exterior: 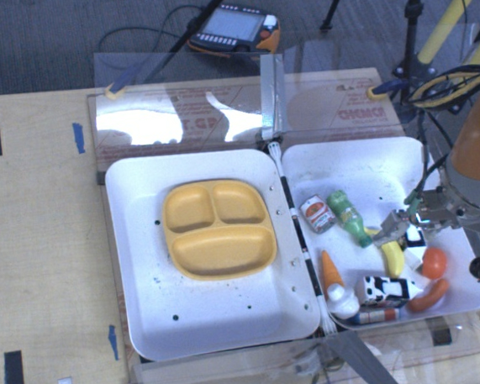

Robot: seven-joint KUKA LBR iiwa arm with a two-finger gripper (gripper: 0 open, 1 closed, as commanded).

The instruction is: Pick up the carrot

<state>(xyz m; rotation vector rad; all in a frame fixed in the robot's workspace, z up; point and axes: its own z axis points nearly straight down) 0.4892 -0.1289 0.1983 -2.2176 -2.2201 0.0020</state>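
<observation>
The carrot (329, 269) is a small orange cone lying in the right bin (364, 162), close to its left wall and just above a white bottle (343, 301). My gripper (403, 223) hangs over the right part of that bin, well to the right of the carrot, near a yellow banana-shaped toy (392, 257) and a green bottle (348, 216). Nothing shows between its fingers.
The right bin also holds a small red-and-white can (316, 214), a red tomato (433, 263), a sausage (428, 296) and a black-and-white cow toy (386, 288). A yellow divided plate (218, 228) sits in the left bin (138, 273).
</observation>
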